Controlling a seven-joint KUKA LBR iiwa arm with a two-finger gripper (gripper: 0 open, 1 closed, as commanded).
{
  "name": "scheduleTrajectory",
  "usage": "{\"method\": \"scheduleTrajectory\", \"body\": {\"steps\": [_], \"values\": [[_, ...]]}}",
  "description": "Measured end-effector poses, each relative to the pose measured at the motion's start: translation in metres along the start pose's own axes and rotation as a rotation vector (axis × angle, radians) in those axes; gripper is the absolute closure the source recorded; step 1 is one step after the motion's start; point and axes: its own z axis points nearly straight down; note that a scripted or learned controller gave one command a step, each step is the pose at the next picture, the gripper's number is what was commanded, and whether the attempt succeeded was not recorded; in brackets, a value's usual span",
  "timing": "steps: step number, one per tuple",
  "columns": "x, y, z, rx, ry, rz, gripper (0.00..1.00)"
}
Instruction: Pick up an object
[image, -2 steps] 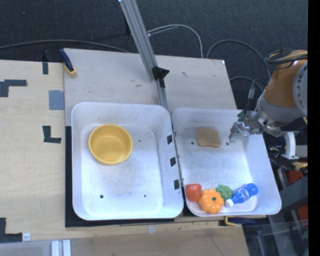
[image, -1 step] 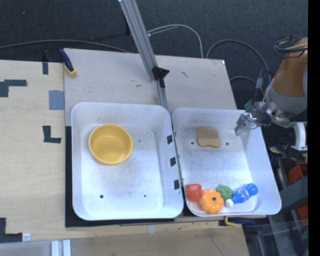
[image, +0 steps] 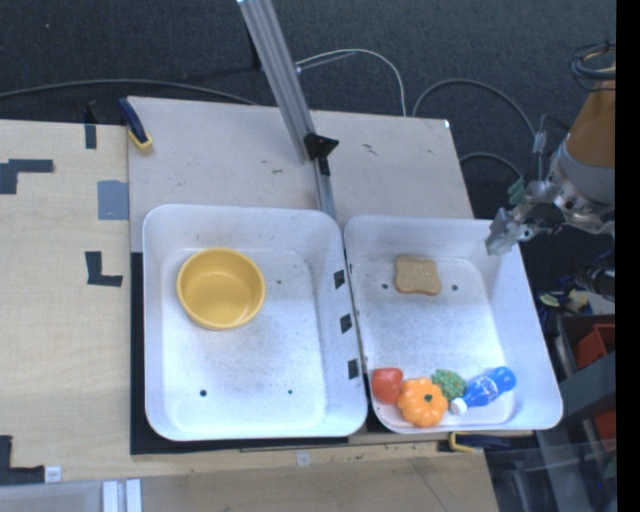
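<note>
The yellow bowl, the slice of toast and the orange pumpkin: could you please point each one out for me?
yellow bowl (image: 221, 288), camera view, inner floor.
slice of toast (image: 417, 275), camera view, centre of top face.
orange pumpkin (image: 422, 402), camera view, middle of body.

You'll find near white bin (image: 520, 300) under pincer (image: 500, 238), rim just beside it. Second white bin (image: 160, 300) well off toward view's left of pincer. Grey metal pole (image: 285, 80) slants up-left of pincer, beyond bins. Thin cables (image: 350, 51) loop on dark floor above pincer. Blue-yellow clip (image: 135, 122) farthest left, at board corner.

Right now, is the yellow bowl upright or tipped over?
Upright: the yellow bowl shows its open mouth and inside, sitting in the left bin.
</note>
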Motion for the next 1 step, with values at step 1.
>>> {"method": "scheduleTrajectory", "body": {"steps": [1], "values": [[0.0516,0.0029,-0.0055,0.004,0.003,-0.005,1.0]]}}
